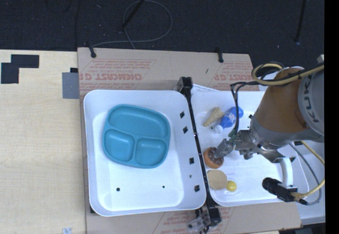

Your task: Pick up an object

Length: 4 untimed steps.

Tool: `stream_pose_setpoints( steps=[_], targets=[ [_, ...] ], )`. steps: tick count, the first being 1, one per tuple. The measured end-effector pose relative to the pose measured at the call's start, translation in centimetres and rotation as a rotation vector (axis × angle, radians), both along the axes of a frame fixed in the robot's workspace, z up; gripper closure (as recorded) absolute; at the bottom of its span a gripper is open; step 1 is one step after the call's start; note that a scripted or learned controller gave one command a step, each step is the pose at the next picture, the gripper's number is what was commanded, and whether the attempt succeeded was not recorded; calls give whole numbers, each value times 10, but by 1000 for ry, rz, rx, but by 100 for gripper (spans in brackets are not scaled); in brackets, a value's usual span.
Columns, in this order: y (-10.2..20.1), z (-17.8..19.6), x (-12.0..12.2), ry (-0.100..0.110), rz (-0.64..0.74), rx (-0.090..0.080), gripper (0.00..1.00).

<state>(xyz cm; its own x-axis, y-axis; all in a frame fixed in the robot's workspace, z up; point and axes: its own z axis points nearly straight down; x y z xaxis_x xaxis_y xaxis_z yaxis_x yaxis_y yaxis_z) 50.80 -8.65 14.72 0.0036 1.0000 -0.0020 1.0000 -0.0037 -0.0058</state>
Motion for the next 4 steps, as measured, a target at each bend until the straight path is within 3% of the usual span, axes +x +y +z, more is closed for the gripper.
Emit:
stream_pose_setpoints(
  steps=[1,2,4],
  targets=[
    [-11,-46,3,-21,-9,-16,0],
    [-6,-38,1,-8,-9,-3,100],
    [-11,65,0,-7,4,2,100]
  ],
)
